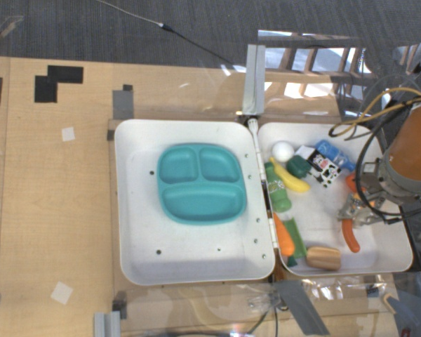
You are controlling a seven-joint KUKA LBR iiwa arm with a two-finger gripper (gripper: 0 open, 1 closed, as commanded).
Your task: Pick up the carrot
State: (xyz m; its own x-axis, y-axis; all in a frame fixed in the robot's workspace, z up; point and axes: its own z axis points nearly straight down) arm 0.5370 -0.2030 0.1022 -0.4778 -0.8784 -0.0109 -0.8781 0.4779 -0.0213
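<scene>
From my console, the orange carrot (285, 238) lay tight against the right white bin's left wall (271, 220), hemmed by a dark green cucumber-like piece (295, 241) just beside it, a green bottle (278, 194) above and a tan bread roll (323, 258) below right. I saw open floor mid-bin, between those and the red sausage (351, 238) beneath the gripper (359, 213).
</scene>
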